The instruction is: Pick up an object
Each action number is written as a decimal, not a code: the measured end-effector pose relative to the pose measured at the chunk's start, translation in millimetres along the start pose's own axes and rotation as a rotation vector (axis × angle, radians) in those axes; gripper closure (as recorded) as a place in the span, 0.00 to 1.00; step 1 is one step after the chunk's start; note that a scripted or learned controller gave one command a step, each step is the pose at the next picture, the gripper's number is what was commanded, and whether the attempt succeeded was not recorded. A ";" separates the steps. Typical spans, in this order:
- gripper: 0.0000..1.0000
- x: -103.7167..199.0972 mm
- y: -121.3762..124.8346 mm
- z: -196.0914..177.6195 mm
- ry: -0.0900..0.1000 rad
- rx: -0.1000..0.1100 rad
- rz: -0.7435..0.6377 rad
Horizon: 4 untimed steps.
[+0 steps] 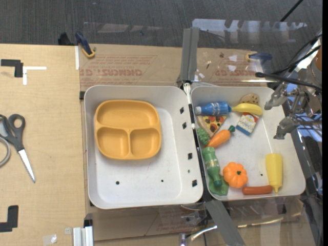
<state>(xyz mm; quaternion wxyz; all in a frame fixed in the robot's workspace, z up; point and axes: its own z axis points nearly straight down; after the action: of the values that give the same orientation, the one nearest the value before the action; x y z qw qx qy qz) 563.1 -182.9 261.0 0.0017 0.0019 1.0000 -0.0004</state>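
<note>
My gripper (285,118) hangs at the right rim of the right bin (293,152), at the far right of the view; I cannot tell its state, since its metal parts blur against the cables and frame behind them. Nothing shows in its grasp, and it touches none of the objects.

Open room: a bare strip of the right bin's floor lies beside the gripper, between the small carton (247,123) and the yellow bottle (274,170). The two bins meet along a shared rim at mid-view.

Left bin (138,188): one orange divided plate (128,129), set toward the far left corner, with bare white floor in front of it and to its right.

Right bin, the objects to pick from: a blue bottle (212,108) and a banana (247,108) along the far side, a cookie (250,99) behind the banana, a pizza slice (212,122), a carrot (221,137), a green bottle (211,163) along the left wall, a small pumpkin (235,174) and a sausage (257,190) at the near rim.

On the bench (46,117) to the left lie scissors (18,142).
</note>
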 end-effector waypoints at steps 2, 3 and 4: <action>0.00 76.8 78.1 155.0 -0.030 0.005 0.048; 0.00 -19.0 58.2 167.6 -0.002 0.000 0.030; 0.00 -73.1 63.5 172.0 0.039 0.007 0.208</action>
<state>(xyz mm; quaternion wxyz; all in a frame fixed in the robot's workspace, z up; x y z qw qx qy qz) 637.1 -119.9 89.2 -0.0179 0.1058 0.9942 -0.0036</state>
